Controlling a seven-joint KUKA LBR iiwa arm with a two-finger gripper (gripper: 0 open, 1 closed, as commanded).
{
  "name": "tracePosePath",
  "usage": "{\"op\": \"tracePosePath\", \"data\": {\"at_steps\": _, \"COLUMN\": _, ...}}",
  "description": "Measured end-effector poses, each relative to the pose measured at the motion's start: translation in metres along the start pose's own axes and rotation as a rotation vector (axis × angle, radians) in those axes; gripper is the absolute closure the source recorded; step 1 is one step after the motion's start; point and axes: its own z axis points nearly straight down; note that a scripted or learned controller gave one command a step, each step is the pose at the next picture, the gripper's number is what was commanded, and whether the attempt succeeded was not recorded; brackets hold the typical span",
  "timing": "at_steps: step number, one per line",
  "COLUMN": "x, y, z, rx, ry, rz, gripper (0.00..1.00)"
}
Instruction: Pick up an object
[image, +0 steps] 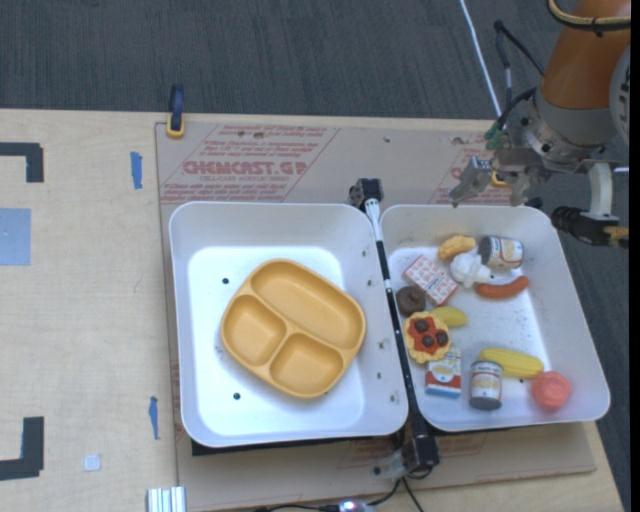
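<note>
The gripper (487, 172) hangs above the far edge of the right bin (575, 330), and its jaws stand apart with nothing between them. The objects to pick all lie in this bin: a sausage (500, 289) and a small jar (501, 251) near the far side, a can (486, 384) and a corn cob (511, 361) nearer the front. I think the sausage is a good choice, because it lies a little apart; the arm should come down straight and close across its narrow side.

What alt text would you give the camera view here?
The gripper hangs above the far edge of the right bin, which holds small toy foods; the left bin holds a yellow divided plate.
</note>
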Motion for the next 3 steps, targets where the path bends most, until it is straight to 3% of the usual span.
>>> {"op": "tracePosePath", "data": {"at_steps": 1, "x": 0.011, "y": -0.029, "z": 0.131, "rx": 0.002, "ry": 0.0, "rz": 0.001, "gripper": 0.0}}
{"op": "tracePosePath", "data": {"at_steps": 2, "x": 0.008, "y": -0.083, "z": 0.162, "rx": -0.002, "ry": 0.0, "rz": 0.001, "gripper": 0.0}}
{"op": "tracePosePath", "data": {"at_steps": 3, "x": 0.014, "y": -0.15, "z": 0.162, "rx": -0.002, "ry": 0.0, "rz": 0.001, "gripper": 0.0}}
